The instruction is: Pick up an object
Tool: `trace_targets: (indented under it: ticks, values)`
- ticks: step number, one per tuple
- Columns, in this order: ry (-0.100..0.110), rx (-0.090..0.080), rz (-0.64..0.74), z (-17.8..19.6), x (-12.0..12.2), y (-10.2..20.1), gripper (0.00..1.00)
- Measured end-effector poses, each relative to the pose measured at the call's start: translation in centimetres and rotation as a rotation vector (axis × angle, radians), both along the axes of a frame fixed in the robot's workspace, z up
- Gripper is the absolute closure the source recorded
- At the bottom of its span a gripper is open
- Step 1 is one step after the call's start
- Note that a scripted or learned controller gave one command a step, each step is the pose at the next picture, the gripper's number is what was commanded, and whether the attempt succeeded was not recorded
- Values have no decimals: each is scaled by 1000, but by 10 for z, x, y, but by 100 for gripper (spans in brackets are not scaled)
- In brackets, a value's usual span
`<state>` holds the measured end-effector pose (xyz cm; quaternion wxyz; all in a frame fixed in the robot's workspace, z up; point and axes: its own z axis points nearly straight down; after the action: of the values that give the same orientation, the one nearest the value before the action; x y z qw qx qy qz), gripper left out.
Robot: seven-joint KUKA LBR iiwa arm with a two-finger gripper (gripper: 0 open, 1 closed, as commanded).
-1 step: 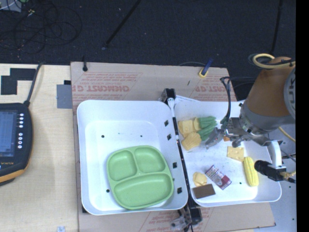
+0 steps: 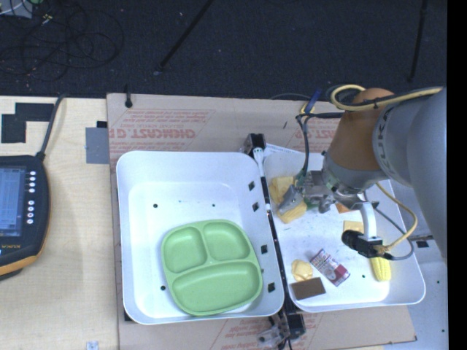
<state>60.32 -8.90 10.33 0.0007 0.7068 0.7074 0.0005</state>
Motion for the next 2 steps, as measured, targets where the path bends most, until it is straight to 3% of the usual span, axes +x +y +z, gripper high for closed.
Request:
trace_targets:
  ticks: [1, 2]
  values:
    - [16, 2, 1, -15, 40, -15, 0]
    - [7, 1, -3, -16, 12, 2, 0]
